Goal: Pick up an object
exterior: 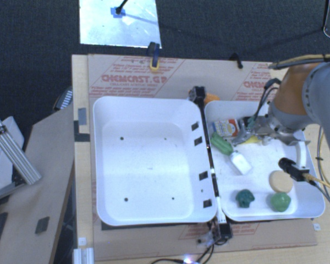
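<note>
Green roll [221,143]: lies slanted in the right bin [261,172], close to its left wall.
Arm [322,89]: comes in from the right, its orange band above the wrist, bent down over the far half of the right bin.
Gripper [243,137]: low over the bin floor, pointing left; whether it is open or closed cannot be told.
Roll to gripper: just beside the gripper's tip, on its left.
Neighbours: printed packet [225,127] just behind the tip, white bottle [240,163] just in front.
Front wall: teal lump [244,198], tan disc [280,181] and green ball [280,202], well apart from the gripper.
</note>
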`<state>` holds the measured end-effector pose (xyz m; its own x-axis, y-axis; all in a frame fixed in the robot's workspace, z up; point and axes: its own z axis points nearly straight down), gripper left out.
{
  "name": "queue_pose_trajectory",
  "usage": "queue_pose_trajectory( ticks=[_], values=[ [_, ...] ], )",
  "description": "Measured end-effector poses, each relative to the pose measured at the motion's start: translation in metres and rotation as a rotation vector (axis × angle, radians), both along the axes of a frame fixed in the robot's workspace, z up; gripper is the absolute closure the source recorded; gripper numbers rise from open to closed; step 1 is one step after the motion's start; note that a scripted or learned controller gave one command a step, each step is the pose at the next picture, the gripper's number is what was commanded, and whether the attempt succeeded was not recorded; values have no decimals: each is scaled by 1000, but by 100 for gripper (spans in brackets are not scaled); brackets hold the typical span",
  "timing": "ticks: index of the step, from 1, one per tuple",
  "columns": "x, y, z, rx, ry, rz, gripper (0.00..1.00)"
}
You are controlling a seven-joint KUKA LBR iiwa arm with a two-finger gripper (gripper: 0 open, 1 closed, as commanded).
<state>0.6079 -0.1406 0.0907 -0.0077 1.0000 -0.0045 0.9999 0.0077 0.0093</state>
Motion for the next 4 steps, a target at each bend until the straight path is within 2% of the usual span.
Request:
queue_pose_trajectory(
  ticks=[1,2,3,4],
  values=[
    [40,3,-14,7,112,-30,0],
    [36,0,-7,8,125,-31,100],
    [64,93,102,7,-6,5,100],
    [56,115,94,5,8,-1,100]
  ],
)
